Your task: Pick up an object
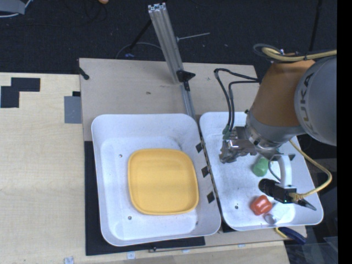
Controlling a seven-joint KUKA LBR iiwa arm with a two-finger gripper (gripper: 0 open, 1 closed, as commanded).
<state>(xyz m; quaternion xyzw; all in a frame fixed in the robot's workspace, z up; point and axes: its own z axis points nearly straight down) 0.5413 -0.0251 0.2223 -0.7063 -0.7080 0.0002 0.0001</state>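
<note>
Hand [231,152] low over the right bin [228,187], right of centre; whether it is spread or closed cannot be told. Green piece [259,166] and red piece [260,205] lie at its lower right: apparently nothing lifted, grasp not yet made.

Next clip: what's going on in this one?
A grey and orange arm reaches in from the right, with its hand low over the left part of the right bin. A green thing sits just right of the hand, and a red thing lies nearer the front edge. Both are apart from the hand. The left bin holds a yellow plate. No pick shows yet.
</note>
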